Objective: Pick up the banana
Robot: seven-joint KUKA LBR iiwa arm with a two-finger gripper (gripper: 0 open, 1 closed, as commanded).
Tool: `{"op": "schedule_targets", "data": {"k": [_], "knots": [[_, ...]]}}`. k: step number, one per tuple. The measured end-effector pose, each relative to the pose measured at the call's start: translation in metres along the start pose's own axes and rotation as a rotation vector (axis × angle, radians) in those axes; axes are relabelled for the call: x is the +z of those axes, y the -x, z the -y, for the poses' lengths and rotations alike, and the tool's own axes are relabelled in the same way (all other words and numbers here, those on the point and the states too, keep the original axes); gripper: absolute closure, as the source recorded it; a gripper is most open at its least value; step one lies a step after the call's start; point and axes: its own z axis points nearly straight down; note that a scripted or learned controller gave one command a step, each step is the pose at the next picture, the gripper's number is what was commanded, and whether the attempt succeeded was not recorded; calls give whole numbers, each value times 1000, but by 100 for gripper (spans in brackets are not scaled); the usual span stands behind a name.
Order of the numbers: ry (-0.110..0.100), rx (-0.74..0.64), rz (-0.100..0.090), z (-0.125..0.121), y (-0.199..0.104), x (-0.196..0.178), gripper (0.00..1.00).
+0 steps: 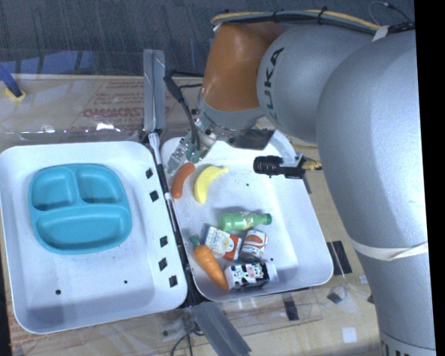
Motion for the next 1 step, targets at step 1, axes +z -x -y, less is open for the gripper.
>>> {"op": "schedule_targets", "data": {"k": [1], "knots": [[0, 0, 0, 0, 0, 0, 0]]}}
